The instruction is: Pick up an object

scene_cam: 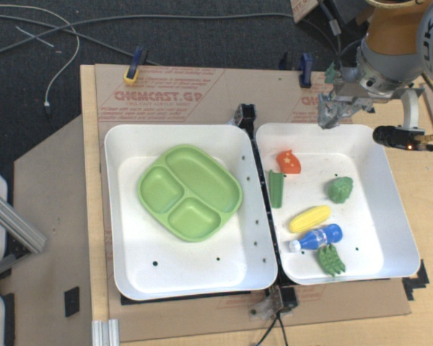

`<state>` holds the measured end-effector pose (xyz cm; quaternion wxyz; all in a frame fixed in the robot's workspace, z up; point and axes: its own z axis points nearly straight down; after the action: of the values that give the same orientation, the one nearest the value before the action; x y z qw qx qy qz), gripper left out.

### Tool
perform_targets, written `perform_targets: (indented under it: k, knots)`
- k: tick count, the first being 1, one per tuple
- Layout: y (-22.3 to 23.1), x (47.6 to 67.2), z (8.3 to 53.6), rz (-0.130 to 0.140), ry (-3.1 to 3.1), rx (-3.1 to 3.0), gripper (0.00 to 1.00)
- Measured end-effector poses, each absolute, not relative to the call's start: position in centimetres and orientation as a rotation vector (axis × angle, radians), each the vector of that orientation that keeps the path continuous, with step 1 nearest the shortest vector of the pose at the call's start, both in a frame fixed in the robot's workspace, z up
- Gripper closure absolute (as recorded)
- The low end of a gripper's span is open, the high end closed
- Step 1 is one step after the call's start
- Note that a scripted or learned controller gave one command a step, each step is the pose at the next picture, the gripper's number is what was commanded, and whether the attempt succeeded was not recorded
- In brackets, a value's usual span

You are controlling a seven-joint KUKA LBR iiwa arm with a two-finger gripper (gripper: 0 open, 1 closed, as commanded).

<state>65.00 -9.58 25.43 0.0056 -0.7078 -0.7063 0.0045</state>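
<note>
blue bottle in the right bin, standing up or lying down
Lying down. The small blue plastic bottle rests on its side on the right white bin's floor, white cap pointing left, beside the yellow corn toy.

The gripper [333, 115] hangs above the far rim of the right bin [390, 193], which holds a red toy [289, 162], green pepper [276, 189], yellow corn [309, 218], blue bottle [319, 237] and two green pieces. A green divided plate [190, 192] lies in the left bin [123, 193].

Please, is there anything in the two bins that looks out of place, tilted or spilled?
Nothing is spilled or broken. The green plate lies flat but turned at an angle in the left bin. The small blue bottle lies on its side in the right bin, touching the yellow corn. The gripper hangs above that bin's far edge.
</note>
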Motion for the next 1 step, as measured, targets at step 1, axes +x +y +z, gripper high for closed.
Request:
perform_targets:
  k: [1]
  knots:
    - [-9.57, 65.21, 26.20, 0.001, -2.221, -2.221, 0.00]
